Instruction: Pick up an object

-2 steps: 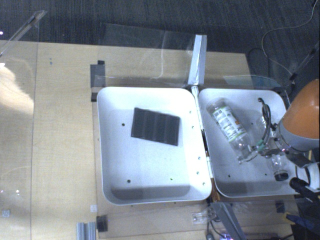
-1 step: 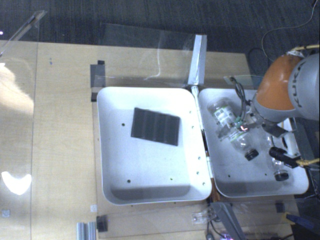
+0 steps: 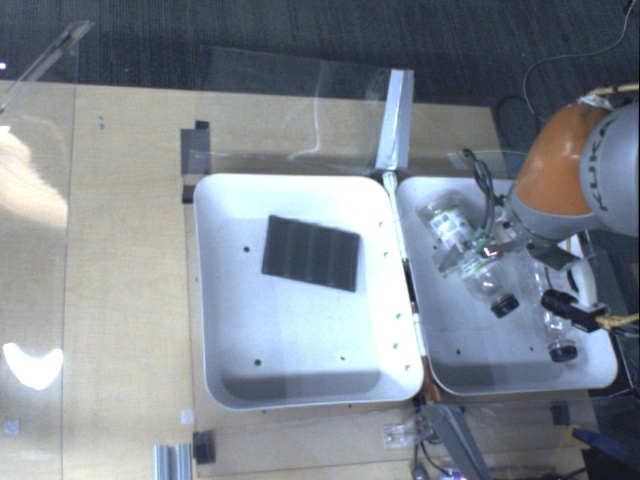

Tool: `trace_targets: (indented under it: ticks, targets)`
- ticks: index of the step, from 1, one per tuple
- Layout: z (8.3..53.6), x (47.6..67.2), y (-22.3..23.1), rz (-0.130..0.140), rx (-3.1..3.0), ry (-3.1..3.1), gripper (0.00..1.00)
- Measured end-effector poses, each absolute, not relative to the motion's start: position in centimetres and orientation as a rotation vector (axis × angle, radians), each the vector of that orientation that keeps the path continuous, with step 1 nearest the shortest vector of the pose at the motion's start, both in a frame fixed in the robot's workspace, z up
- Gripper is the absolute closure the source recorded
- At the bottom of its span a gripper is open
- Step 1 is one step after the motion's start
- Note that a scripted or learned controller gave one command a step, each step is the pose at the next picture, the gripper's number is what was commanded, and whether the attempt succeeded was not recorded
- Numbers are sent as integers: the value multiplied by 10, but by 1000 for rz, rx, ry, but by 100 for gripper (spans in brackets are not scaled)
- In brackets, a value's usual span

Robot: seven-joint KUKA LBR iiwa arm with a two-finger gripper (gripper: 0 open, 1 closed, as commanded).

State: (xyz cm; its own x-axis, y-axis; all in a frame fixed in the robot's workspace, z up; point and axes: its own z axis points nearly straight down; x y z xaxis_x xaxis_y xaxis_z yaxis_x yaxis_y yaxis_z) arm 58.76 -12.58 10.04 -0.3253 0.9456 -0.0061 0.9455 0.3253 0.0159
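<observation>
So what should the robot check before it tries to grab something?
1. Is there something to pick in the right bin? Ok: clear plastic bottles with dark caps lie there.
2. Is there something in the left bin? Ok: a flat dark pad lies near its back.
3. Is the arm over a bin? Ok: it hangs above the right bin's back corner.
4. Is the gripper lined up on one bottle? Cannot tell: clear plastic and cables blur together there.
5. Is anything already held? Cannot tell.
6. Are the bottles apart enough to take one? Not ok: several lie bunched together.
</observation>
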Motion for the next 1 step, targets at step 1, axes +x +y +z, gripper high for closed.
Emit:
trace_targets:
  ticks: [1]
  targets:
    - [188,643,-51,-11,1724,2619,100]
